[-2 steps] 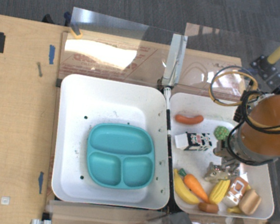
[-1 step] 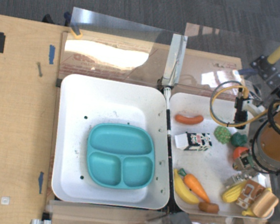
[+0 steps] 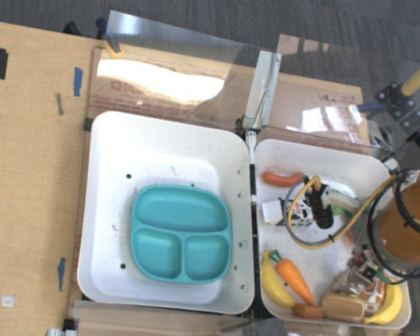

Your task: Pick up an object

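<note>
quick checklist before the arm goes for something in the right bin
1. Targets present in the right bin: carrot, banana, hot dog. Ok.
2. Carrot free of neighbours: it lies against the banana. Not ok.
3. Hand above a target: it sits low at the bin's right side near the brown block, apart from the carrot. Not ok.
4. Hand open or shut: cannot tell.
5. Cables clear of the path: a yellow and black loop lies mid-bin. Not ok.
6. Teal tray in the left bin, out of the way. Ok.
</note>
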